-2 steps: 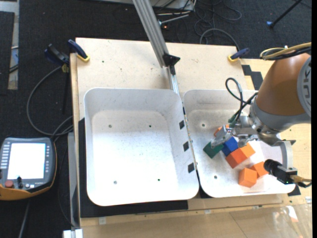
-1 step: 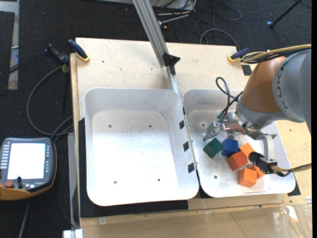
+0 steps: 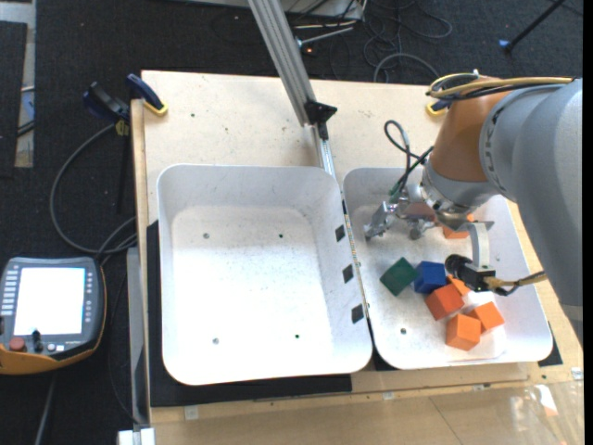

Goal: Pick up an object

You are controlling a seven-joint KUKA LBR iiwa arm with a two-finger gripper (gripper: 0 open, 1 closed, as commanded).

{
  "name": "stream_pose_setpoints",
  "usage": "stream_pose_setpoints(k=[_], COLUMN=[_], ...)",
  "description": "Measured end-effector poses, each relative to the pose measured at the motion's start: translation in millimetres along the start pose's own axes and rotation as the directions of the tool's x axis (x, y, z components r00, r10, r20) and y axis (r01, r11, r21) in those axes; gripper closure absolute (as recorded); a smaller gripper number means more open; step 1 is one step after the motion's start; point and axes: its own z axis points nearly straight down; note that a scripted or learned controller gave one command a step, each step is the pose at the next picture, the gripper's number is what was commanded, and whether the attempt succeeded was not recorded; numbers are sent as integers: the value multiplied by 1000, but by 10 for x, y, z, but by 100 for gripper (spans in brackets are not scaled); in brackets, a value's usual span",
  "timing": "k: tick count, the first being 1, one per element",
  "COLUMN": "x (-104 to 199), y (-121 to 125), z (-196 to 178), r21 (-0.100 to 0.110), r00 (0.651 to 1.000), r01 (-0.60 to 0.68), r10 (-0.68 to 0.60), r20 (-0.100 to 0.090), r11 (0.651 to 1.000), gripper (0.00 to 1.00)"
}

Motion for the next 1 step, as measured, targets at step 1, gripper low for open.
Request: stream_pose_setpoints(k=[1], x=[-7], y=[-23], z=[-6], r21=[4], r00=[1000], r01=[-2], r10=[2], r20=[0], r11=[1000], gripper=[0])
